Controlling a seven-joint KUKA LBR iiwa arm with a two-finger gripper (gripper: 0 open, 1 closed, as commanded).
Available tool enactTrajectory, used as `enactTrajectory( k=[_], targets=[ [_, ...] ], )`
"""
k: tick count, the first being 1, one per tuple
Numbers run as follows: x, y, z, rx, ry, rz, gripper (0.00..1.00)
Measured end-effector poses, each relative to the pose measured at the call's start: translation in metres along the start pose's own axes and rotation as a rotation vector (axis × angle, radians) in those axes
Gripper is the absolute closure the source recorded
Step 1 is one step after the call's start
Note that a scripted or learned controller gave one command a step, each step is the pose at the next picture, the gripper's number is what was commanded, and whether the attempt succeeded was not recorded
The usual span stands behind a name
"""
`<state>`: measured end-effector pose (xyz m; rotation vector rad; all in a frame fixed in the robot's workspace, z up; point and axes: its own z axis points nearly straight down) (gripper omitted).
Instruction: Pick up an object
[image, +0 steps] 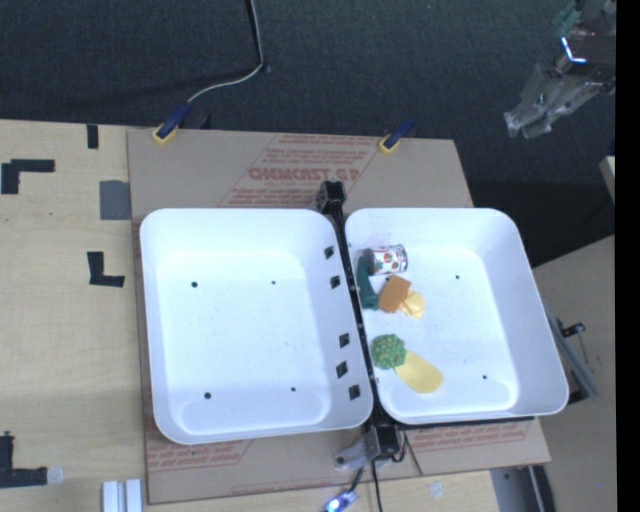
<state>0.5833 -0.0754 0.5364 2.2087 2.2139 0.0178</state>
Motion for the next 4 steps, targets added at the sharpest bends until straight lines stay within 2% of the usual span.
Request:
enactTrajectory(
  k=[1,2,3,4],
  targets=[
    [-0.001,-0.044,-0.001,0.017,0.002,0.002,1.0],
    [0.01,-0.079,0.0,0.019,0.002,0.002,1.0],
    [0.01,-0.078,0.0,0.019,0.001,0.002,0.0],
    [0.01,-0.077,-0.01,0.018,0.0,0.001,1.0]
  ],
)
